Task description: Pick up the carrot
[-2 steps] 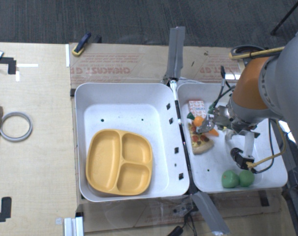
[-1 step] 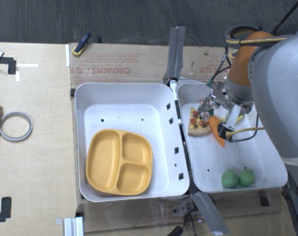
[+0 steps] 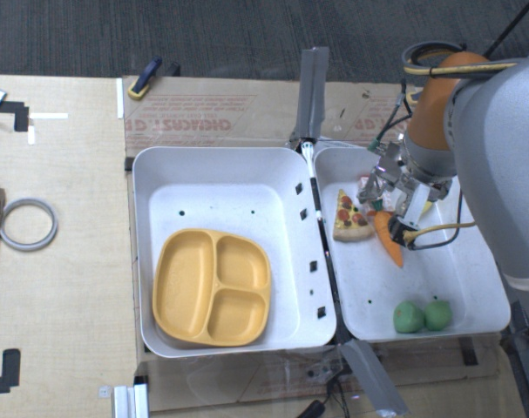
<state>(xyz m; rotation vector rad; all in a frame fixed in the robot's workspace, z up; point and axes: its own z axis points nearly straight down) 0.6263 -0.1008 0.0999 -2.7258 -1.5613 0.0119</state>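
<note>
The carrot [image 3: 389, 239] lies in the right bin [image 3: 473, 294], near its left wall beside the pizza slice [image 3: 350, 218]. Its long axis runs diagonally, tip pointing toward the bin's front-right corner. The gripper [image 3: 395, 209] is over its upper end; finger state cannot be determined.

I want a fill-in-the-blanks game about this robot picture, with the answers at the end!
1. The yellow plate lies in the ____ bin.
2. The toy next to the carrot, on its left, is a slice of ____.
3. The two round things near the front of the right bin are coloured ____.
4. The pincer is right above the ____.

Missing words: left; pizza; green; carrot
</note>
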